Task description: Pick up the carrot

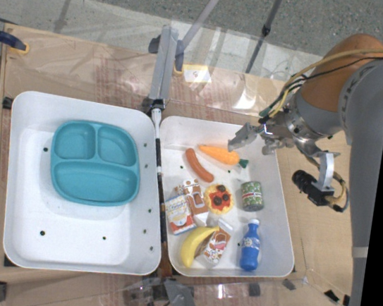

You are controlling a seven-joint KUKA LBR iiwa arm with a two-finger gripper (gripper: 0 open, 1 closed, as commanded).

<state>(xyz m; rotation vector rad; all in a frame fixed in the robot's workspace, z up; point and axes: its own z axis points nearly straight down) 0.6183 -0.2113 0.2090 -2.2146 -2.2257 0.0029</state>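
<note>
The carrot [218, 154] lay in the right bin [282, 223], near its far wall, long axis running roughly left to right with the green top toward the arm. The hand [238, 143] hung just above and beside the carrot's stem end, reaching in from the right. Whether its grip was wide or closed I could not tell; nothing showed held in it. A sausage [199, 165] lay just beside the carrot.

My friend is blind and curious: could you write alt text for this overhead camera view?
A grey robot arm's gripper hovers just above an orange carrot in the right white bin, among toy foods. The left bin holds a teal divided plate.
</note>
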